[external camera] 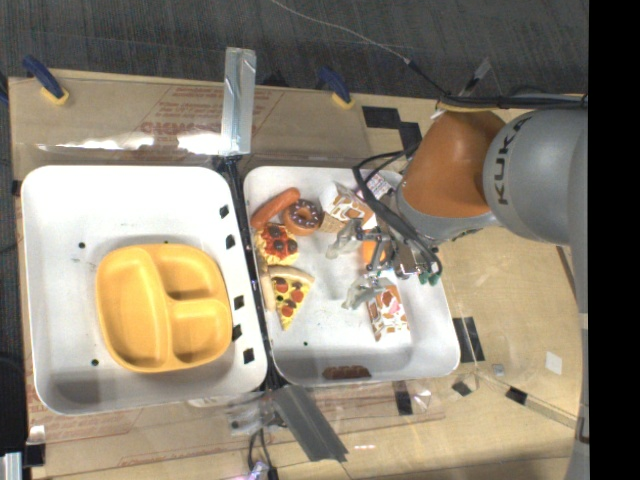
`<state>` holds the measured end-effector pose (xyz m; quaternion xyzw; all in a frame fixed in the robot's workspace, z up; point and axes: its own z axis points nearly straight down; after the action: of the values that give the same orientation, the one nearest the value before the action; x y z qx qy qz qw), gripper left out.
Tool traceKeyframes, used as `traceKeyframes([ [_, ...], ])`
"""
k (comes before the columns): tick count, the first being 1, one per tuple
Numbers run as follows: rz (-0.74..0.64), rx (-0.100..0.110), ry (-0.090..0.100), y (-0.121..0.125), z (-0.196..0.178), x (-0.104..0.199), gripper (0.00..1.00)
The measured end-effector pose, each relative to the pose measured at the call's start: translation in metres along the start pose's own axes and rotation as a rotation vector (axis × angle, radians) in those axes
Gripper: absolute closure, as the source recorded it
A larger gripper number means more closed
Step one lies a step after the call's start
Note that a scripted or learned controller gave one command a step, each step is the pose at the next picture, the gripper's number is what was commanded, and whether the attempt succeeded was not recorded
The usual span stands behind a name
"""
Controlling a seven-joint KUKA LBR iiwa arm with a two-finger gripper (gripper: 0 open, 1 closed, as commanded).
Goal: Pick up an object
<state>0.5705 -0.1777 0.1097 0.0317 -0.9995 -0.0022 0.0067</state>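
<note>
Gripper (pixel 372 280) over right bin (pixel 432 340), fingertips blurred, pizza slice (pixel 288 293) nearby

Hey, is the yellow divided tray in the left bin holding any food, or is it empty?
Empty. The yellow tray shows bare compartments; the toy pizza slice and other food lie in the right bin.

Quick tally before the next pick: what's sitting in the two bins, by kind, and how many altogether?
Yellow divided tray, left bin: 1
Hot dog: 1
Chocolate donut: 1
Pizza slices and: 2
Printed snack packets and: 2
Brown flat piece at the right bin's near edge: 1
Total: 8. Anything hidden under the gripper isn't counted.
</note>
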Motion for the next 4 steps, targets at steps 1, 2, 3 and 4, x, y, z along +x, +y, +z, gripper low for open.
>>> traceKeyframes([
  [1, 0.021, 0.003, -0.013, -0.022, 0.005, 0.042, 0.00],
  [2, 0.013, 0.008, -0.022, -0.033, 0.013, -0.010, 0.00],
  [3, 0.116, 0.004, -0.019, -0.026, 0.017, 0.079, 0.00],
  [4, 0.164, 0.002, -0.013, -0.011, 0.019, 0.083, 0.00],
])
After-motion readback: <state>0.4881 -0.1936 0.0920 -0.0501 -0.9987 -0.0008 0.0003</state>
